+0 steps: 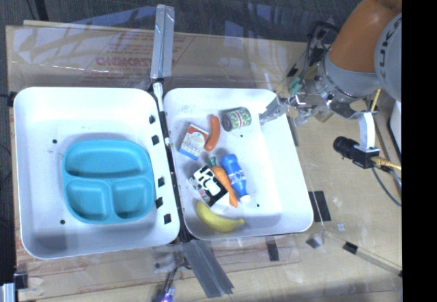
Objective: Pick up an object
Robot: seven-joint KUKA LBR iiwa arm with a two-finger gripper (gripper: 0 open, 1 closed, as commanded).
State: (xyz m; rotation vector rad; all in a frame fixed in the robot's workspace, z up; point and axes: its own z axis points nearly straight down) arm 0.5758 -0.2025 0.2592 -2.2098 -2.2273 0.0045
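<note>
Poised at the right bin [290, 177]'s upper right rim, claw [273, 111] with grip state impossible to tell and nothing seen in it. Nearest from it: can [236, 118] just toward 9 o'clock, lying on its side, long axis running 9 to 3, sausage [214, 132] just past it. Reaching in from 3 o'clock, grey arm [355, 55] bent low over the rim

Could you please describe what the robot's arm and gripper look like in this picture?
The arm is bulky and rounded, with a grey casing and a broad orange band above the wrist. Thin cables run along its wrist section. The gripper is a small, pale grey metal assembly at the arm's tip. Finer details are too small to make out.
</note>
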